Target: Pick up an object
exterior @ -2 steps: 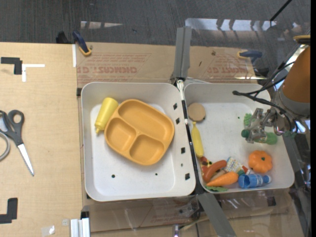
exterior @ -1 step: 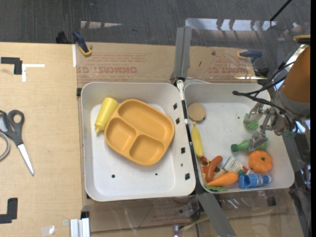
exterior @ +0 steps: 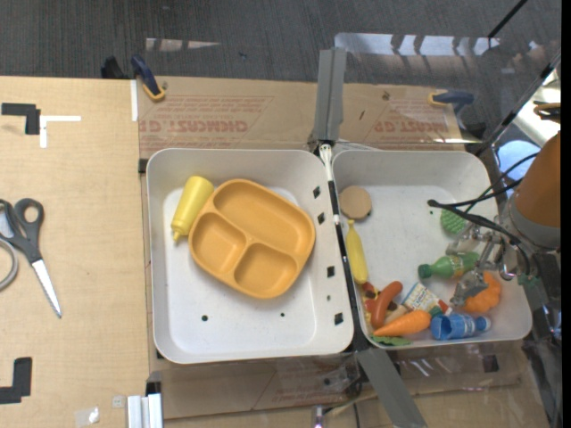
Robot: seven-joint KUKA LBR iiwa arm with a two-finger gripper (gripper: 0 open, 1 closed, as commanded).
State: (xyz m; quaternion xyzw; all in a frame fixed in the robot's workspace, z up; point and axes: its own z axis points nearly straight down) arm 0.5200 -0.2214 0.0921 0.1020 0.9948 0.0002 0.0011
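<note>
Orange is the colour that crowds the near right corner of the right bin (exterior: 419,163): an orange toy (exterior: 486,296) at the right wall, a carrot (exterior: 403,324) lying along the near wall, and a red-orange sausage piece (exterior: 384,299) left of them. The end effector (exterior: 482,261) sits low over this pile, coming in from the right, its metal linkage spread above the orange toy and just right of a green bottle (exterior: 446,267). Whether its fingers are apart or together I cannot tell; wires and brackets blur the tips, and nothing is visibly between them.

Likeliest target, by my judgement: the orange toy, just near-side of the tips and touching or almost touching them. The blue bottle (exterior: 459,326) lies beyond it toward the near wall, long axis left-right. The green bottle's long axis also runs left-right, neck pointing left, away from the arm.

Farther off: a yellow corn cob (exterior: 357,253) along the left wall, long axis near-far, and a tan disc (exterior: 356,202) at the far left. The left bin (exterior: 165,266) holds a divided orange plate (exterior: 250,236) and a yellow bottle (exterior: 190,205), well apart from the arm.

Risk: objects touch, so a close may catch two or slip off.
</note>
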